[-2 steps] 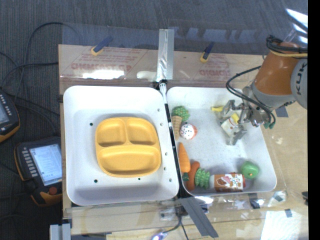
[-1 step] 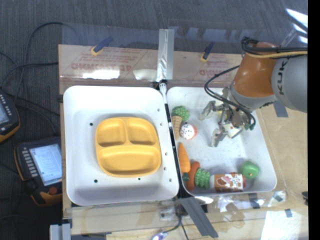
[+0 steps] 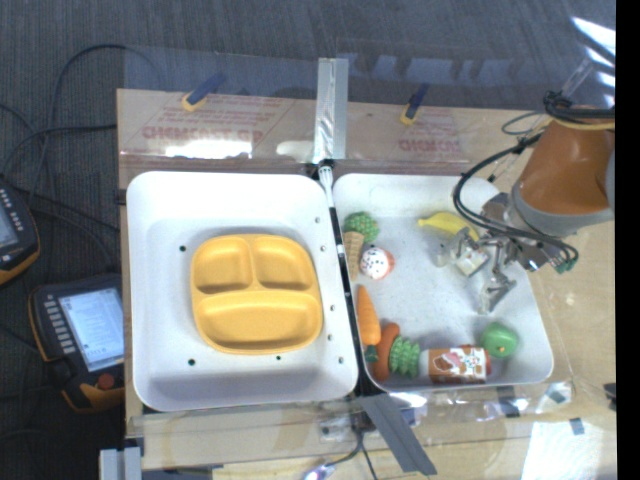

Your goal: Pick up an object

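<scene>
My gripper (image 3: 478,271) hangs over the right part of the right bin (image 3: 535,313), its metal fingers pointing down with nothing seen between them. A yellow banana (image 3: 443,224) lies just up and left of it. A green apple (image 3: 501,341) sits below it near the bin's front right. A white speckled egg-like toy (image 3: 375,262) and a green broccoli-like piece (image 3: 361,227) lie by the left wall. An orange carrot (image 3: 368,314), a green spiky toy (image 3: 403,355) and a small bottle with a red label (image 3: 457,364) rest along the front.
The left bin (image 3: 160,208) holds a yellow divided plate (image 3: 257,290). A metal divider strip (image 3: 330,108) stands behind the seam between the bins. Black cables (image 3: 480,183) loop off the wrist over the right bin's back corner. Tablets (image 3: 80,323) sit left of the bench.
</scene>
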Available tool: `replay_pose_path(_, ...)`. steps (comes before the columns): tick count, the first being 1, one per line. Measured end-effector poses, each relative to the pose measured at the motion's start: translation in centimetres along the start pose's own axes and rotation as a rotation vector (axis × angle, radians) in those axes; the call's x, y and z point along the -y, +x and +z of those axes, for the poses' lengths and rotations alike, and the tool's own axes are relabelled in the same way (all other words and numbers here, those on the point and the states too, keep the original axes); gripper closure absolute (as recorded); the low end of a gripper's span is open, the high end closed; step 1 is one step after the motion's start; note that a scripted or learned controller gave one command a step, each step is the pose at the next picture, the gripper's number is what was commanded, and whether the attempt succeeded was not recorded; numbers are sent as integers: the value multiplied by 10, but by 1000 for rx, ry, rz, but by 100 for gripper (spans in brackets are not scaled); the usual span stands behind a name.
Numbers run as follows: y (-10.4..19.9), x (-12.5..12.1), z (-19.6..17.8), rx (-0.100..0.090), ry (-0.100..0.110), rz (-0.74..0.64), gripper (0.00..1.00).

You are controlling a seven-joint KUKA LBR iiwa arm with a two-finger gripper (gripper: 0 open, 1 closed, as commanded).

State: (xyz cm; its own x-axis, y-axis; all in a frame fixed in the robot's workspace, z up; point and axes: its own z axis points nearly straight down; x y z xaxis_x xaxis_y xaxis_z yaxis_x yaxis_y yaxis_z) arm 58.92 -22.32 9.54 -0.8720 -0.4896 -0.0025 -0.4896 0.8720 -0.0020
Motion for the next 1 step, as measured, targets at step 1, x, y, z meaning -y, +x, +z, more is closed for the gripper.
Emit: replay_pose_path(1,-62,12,2,4,-2,63,0)
